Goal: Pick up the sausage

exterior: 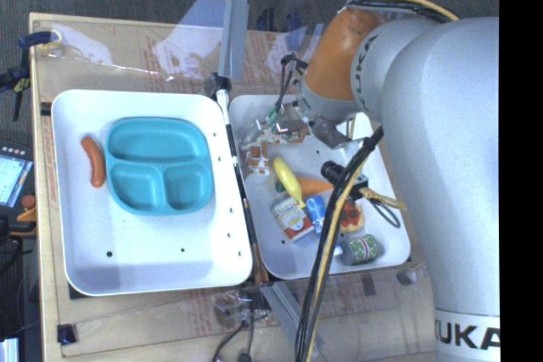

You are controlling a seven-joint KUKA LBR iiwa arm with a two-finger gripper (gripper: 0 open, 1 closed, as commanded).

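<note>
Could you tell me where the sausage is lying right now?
The sausage lies in the left bin, near its left wall, just left of the blue tray, far from the gripper over the right bin.

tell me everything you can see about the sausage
The sausage is a small orange-red link with rounded ends, smooth and glossy like plastic toy food. It lies flat on the floor of the left bin, lengthwise roughly top to bottom in the view, just left of the blue divided tray. It looks close to the tray's edge; contact cannot be told. Nothing grips it.
</note>
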